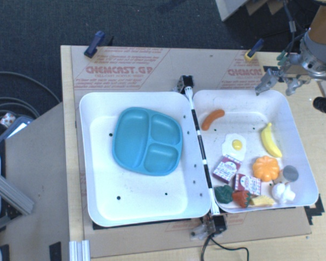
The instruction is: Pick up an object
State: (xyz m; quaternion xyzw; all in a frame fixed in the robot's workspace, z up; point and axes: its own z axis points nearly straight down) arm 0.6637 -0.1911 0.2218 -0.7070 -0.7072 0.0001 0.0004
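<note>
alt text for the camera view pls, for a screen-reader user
The gripper hovers with fingers spread over the top edge of the right bin, holding nothing. That bin holds toy food: a sausage, fried egg, banana, orange pumpkin and smaller pieces. The left bin holds a blue divided plate.

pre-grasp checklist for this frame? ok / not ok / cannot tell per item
1. Gripper carries nothing: ok, fingers spread, nothing between them.
2. Gripper above a target: not ok, it hangs over the far rim of the right bin, no toy beneath.
3. Nearest targets free-standing: ok, sausage and banana lie apart from the rest.
4. Near-corner pile separable: not ok, strawberry is crowded by other toys.
5. Blue tray out of the way: ok, it lies in the left bin.
</note>
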